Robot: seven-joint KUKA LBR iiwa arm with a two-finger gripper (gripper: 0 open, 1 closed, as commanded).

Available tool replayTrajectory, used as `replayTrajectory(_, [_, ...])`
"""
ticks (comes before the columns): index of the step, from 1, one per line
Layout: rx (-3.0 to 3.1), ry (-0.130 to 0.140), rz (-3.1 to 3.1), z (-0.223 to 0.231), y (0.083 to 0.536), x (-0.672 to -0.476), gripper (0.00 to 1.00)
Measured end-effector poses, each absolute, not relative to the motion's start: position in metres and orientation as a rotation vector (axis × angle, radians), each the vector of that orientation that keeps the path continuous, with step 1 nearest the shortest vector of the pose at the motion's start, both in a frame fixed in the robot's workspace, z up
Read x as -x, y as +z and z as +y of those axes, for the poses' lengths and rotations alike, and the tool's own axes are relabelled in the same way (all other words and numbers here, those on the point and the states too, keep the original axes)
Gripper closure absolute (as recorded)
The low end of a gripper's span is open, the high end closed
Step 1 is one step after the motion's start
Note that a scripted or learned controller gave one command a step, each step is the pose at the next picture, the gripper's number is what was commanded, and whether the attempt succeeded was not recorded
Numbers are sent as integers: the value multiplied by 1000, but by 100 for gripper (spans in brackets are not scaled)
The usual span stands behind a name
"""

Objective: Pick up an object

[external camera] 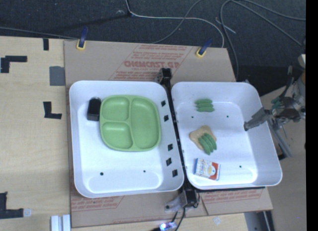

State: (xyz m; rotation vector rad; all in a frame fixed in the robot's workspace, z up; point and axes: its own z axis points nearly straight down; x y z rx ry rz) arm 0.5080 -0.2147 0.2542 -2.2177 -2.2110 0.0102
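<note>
Hand (252, 121) low at the right edge — pointing left, holding nothing

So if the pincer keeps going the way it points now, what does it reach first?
The pincer points left, over the right bin's edge. Going straight on, it would likely meet the tan and green toy first, though its height above the bin is unclear.

Wooden bench (30, 145) under cardboard sheet (149, 61), two white bins (82, 125).
</note>
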Motion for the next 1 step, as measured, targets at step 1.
replayTrajectory(1, [2220, 2, -2222, -214, 260, -510, 0])
